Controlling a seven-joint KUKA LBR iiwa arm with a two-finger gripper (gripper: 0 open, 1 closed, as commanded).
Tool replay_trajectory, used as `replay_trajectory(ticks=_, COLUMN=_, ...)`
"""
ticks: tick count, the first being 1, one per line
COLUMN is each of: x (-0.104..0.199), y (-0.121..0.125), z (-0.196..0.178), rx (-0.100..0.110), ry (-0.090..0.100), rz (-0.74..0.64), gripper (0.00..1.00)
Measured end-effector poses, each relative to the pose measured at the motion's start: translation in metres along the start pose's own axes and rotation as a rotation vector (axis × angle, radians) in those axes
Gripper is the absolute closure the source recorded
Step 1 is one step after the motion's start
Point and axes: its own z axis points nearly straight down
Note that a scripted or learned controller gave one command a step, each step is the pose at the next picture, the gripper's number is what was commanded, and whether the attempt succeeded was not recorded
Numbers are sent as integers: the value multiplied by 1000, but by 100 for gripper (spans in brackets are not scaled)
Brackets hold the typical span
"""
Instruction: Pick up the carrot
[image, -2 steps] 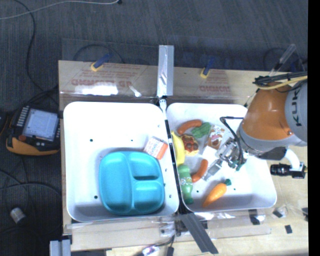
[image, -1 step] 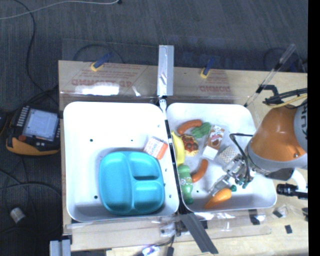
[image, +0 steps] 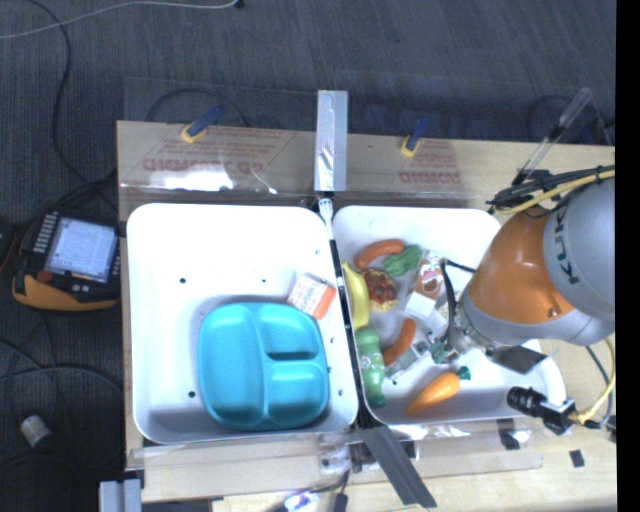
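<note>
My gripper: finger state, I cannot tell.
Orange tapered plastic carrot: just below my gripper, lying in the right white bin.

Fixed overhead cam, slanted down over both bins, arm at right.

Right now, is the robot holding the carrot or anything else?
It cannot be told. The end effector sits just above the carrot in the right bin, but no hold shows.

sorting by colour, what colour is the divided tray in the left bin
Turquoise blue, plain with no pattern; the divided tray shows clearly in the camera view.
</note>
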Motion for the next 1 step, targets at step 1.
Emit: replay_trajectory(ticks=1, x=-17, y=-7, z=2, rx=-1, ry=17, rz=376, gripper=0)
